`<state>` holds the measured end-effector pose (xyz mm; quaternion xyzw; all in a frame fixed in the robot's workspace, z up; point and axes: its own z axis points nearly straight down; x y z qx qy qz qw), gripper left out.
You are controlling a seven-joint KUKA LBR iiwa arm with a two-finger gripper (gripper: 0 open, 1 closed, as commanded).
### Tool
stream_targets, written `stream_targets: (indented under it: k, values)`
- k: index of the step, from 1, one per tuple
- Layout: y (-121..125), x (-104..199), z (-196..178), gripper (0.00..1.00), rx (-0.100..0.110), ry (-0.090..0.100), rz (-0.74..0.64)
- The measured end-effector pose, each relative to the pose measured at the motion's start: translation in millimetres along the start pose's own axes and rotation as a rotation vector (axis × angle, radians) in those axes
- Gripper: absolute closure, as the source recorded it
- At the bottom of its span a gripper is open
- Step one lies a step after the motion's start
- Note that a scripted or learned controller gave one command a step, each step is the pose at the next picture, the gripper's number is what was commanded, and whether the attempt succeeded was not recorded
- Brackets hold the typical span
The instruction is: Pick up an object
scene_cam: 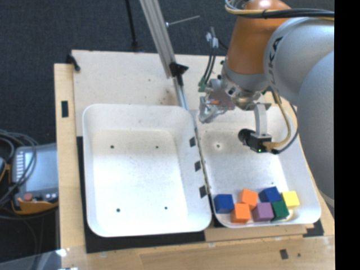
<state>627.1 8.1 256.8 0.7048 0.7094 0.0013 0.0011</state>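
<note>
Several small blocks lie huddled at the near end of the right bin: a blue one, two orange, a purple, a second blue, a green and a yellow. My gripper hangs over the far left corner of that bin, close to the wall shared with the left bin and well away from the blocks. I see nothing held in it.
The left bin sits beside the right one, and the two touch along a shared rim. A slanted aluminium rail rises behind the bins. A black unit with a green light hangs under the wrist. A control pendant lies off the bench's left side.
</note>
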Motion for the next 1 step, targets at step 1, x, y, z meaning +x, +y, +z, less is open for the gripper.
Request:
stream_targets:
  k: [1]
  values:
    - [27.0,41.9,17.5,1.00,0.002,-0.001,0.001]
